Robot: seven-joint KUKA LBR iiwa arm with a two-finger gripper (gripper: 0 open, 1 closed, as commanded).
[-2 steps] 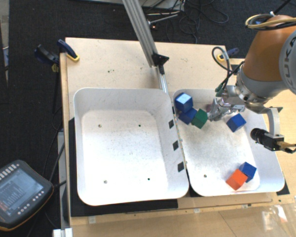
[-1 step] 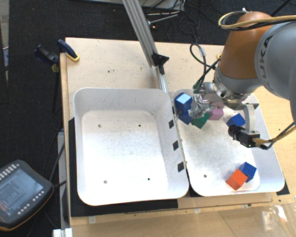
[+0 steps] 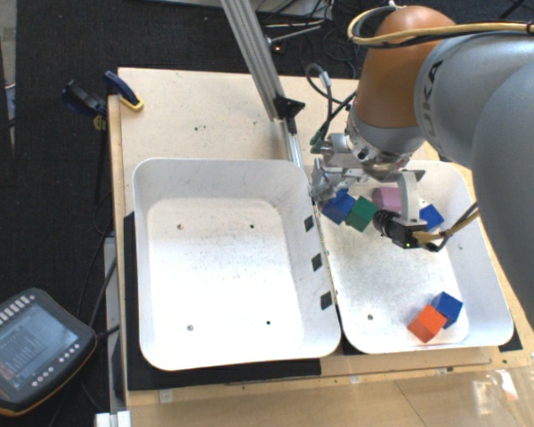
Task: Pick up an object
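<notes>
Right now my hand [image 3: 367, 198] hangs low over the far part of the right bin [image 3: 481, 274], close to the wall it shares with the left bin [image 3: 160, 194]. Whether it is clenched or released I cannot tell, since my wrist and its mount cover that spot. Crowded just under it sit a blue block [image 3: 339, 207], a green block [image 3: 360, 213] touching it on the right, and a pink block [image 3: 388, 197] a little farther right. Another small blue block [image 3: 432, 215] lies just beyond those, toward the right wall. Well apart from this cluster, in the near right corner of the same bin, an orange block [image 3: 426, 324] rests against a blue cube [image 3: 447, 307]. Both bins stand side by side on the counter [image 3: 205, 114].
</notes>
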